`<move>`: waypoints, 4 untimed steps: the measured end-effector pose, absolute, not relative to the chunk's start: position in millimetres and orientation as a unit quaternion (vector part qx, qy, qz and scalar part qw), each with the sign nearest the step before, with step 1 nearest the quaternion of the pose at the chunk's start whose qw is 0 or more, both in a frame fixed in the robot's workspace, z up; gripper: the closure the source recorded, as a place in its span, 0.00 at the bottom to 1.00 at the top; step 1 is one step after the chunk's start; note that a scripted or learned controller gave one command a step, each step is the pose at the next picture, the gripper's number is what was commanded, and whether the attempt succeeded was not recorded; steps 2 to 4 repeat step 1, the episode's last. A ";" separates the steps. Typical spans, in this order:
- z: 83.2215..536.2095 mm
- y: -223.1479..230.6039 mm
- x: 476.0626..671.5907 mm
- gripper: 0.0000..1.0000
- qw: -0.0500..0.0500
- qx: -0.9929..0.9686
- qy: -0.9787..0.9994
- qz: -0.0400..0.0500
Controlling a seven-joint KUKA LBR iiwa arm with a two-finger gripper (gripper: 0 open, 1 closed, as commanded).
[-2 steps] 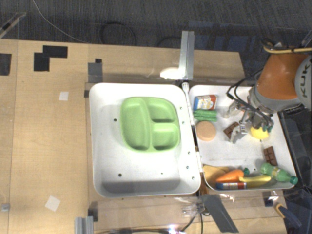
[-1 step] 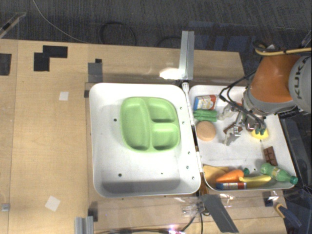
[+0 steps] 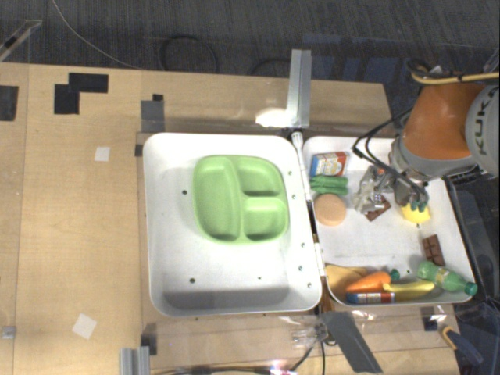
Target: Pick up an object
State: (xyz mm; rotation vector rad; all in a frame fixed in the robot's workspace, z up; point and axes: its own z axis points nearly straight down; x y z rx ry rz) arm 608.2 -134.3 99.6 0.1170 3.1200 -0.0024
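Two bins lie below us, and our gripper (image 3: 377,198) hangs low in the right bin (image 3: 375,248); we cannot tell whether it has hold of anything. Just left of it sits a tan round piece (image 3: 330,209), with a green bean pod (image 3: 328,184) beyond. Just right sits a yellow toy (image 3: 416,212). The left bin (image 3: 172,272) holds a green divided plate (image 3: 238,198).

"What is the bench (image 3: 70,233) made of?"

"It looks like pale wood, flat and not shiny."

"And the left bin (image 3: 168,287)?"

"Smooth white plastic, a bit shiny. The green tray (image 3: 237,198) in it looks like smooth plastic too."

"That post (image 3: 299,88) at the back?"

"Grey metal, dull."
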 end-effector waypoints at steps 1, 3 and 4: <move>99.0 -134.2 607.8 0.00 0.009 0.037 0.999 -0.001; 99.0 -134.2 607.8 0.00 0.009 0.037 0.999 -0.001; 99.0 -134.2 607.8 0.00 0.009 0.037 0.999 -0.001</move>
